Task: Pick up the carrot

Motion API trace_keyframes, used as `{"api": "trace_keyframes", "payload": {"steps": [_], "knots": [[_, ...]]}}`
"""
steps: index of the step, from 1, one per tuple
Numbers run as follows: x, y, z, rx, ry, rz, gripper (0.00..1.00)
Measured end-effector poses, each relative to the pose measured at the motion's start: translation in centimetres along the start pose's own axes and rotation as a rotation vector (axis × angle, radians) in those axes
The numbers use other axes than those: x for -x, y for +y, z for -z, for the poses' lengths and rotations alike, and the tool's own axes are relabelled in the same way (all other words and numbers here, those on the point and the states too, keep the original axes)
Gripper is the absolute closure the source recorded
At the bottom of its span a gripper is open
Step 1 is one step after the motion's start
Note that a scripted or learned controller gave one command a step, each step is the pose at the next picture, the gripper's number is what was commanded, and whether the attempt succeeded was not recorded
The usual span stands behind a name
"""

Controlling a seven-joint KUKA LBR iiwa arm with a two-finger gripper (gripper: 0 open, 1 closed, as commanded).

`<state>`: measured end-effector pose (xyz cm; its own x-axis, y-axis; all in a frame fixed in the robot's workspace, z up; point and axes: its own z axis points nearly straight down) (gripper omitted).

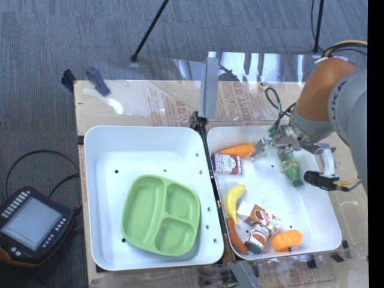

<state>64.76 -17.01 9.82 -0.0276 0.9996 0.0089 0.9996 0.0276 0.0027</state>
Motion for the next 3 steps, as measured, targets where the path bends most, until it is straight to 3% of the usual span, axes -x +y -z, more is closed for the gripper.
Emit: {"api": "trace_keyframes", "payload": {"steps": [1,2,3], "knots": [[-3.7,-0.2,3.6,-0.004,-0.009,-0.232,0.0],[-3.8,-0.2,4.5,-0.007,-0.009,-0.228,1.0],[-3.7,-0.2,5.4,-0.009,-0.009,-0.226,1.0]]}}
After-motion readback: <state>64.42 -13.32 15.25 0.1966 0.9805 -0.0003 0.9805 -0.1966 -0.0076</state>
